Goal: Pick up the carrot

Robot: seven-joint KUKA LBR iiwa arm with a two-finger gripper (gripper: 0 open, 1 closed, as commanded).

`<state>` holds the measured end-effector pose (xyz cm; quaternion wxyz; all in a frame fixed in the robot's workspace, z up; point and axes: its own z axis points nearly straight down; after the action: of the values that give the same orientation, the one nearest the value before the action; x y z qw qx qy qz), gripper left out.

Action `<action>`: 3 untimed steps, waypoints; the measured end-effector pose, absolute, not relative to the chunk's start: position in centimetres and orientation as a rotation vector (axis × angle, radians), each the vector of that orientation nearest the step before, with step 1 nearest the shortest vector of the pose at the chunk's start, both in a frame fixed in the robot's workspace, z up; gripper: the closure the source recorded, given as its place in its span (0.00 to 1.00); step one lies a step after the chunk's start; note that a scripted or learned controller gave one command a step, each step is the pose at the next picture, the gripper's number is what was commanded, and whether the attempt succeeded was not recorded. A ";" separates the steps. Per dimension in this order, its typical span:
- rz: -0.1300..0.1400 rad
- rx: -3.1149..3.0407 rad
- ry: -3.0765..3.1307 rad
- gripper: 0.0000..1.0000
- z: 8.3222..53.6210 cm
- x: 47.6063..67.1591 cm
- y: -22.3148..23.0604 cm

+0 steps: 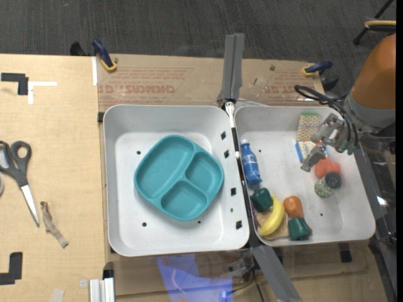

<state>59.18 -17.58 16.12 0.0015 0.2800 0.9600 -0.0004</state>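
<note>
The carrot [293, 206] is a short orange piece with a dark green top [300, 229]. It lies in the right bin [352, 231] near the front, next to the banana [272, 219]. My gripper [317, 151] hangs over the back right part of that bin, up and to the right of the carrot and well apart from it. It sits just above a red-orange object [327, 167], and nothing is visibly held in it.
Also in the right bin are a blue bottle [250, 164], a green pepper [262, 199], a small round can [327, 184] and a patterned box [308, 129]. The left bin [119, 231] holds a teal divided plate [179, 177]. Scissors [20, 172] lie on the bench at the left.
</note>
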 end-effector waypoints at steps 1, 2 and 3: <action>-0.001 1.220 2.894 0.00 14.1 58.3 -15.3; 0.000 1.396 2.810 0.00 10.7 59.9 -17.8; -0.001 1.645 2.674 0.00 11.9 58.7 -19.7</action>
<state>58.71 -19.72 11.92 0.0013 0.5239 0.8518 -0.0003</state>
